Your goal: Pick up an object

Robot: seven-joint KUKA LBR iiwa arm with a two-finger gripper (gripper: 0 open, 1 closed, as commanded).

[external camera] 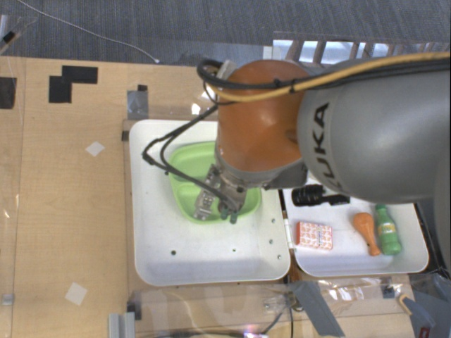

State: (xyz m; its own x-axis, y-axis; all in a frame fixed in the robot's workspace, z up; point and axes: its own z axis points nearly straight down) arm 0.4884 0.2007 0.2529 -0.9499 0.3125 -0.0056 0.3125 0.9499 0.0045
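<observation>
Left bin (151,252): shallow, white, rounded corners, sits on the tan bench (63,210). It holds one light green bowl (184,162), lying in the far half of the bin, toward its right side. A black cable (158,146) loops from the arm across the bowl's near-left rim.

Arm (366,139): grey body with orange band, enters from the right and covers the right part of the green bowl and the seam between the bins. The end effector (217,204) is down inside the bowl, at its near edge. Metal parts are visible there, but the view is too cluttered to separate the fingers; I cannot tell their spread, and no item is seen between them. Contact with the bowl surface looks probable, not certain.

Right bin (416,259): same type, just beside the left one, far part hidden under the arm. Contents seen:
- black oblong item (317,196), near the left wall
- red and white patterned box (314,236), lying flat, nearer the front
- orange item (366,229), elongated, lying flat
- green bottle (387,231), lying just beside the orange item on its right
</observation>
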